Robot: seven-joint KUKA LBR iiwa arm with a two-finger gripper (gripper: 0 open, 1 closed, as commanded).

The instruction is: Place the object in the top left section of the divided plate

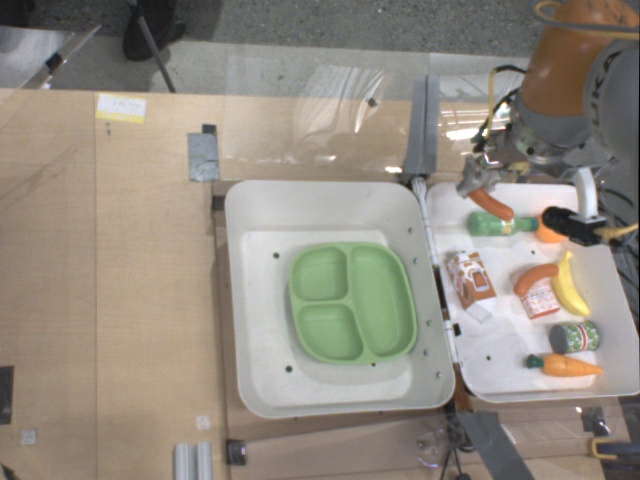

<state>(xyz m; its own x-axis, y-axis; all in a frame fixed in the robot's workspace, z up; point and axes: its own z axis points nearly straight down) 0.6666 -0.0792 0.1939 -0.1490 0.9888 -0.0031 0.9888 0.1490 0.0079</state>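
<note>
Camera view: my pincer (pixel 478 180), finger state indiscernible, at right bin's (pixel 500 373) far-left edge, touching sausage (pixel 492 204); divided plate (pixel 352 302) apart.

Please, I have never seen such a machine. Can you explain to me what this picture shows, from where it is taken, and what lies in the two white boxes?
A fixed camera looks down at a slant on a wooden bench. The grey and orange machine at the right is a robot arm; its gripper is low over a sausage in the right bin, with toy foods: a green bottle, a banana, a carrot, a small carton. The left bin holds a green divided plate. Whether anything is held, I cannot tell.
</note>
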